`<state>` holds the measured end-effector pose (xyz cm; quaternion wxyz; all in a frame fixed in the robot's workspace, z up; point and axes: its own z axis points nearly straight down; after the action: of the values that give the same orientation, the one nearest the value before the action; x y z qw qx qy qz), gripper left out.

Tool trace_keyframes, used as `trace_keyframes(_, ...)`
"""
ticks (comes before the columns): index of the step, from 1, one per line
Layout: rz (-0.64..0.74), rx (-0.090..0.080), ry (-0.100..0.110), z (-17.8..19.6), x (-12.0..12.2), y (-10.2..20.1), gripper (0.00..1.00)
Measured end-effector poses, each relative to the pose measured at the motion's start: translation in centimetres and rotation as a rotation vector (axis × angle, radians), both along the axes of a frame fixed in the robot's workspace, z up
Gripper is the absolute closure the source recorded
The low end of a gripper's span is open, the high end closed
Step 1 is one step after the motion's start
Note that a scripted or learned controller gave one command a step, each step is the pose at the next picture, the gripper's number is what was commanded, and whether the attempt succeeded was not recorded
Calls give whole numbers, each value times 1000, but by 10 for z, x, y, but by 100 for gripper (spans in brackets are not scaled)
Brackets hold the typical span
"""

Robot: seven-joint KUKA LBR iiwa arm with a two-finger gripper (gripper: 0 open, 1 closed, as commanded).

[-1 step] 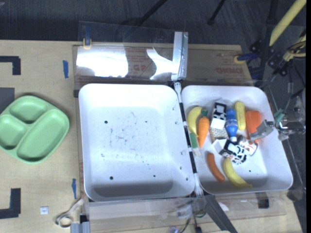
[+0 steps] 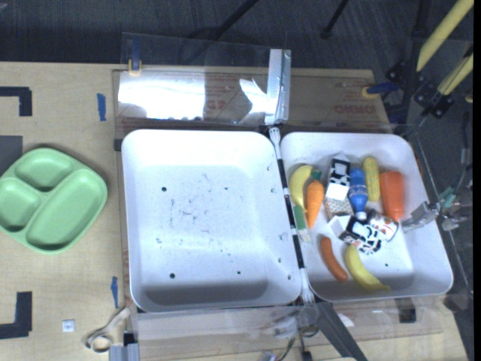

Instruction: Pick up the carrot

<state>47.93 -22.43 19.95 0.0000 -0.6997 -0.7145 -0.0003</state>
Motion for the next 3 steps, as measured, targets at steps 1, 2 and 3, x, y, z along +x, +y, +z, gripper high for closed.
trace_keyframes(1, -3, 0, -3, 10, 0, -1, 100)
trace_keyframes(2, 313, -3, -4, 44, 36, 2, 100)
trace_keyframes(3, 312, -3, -4, 44, 36, 1, 0)
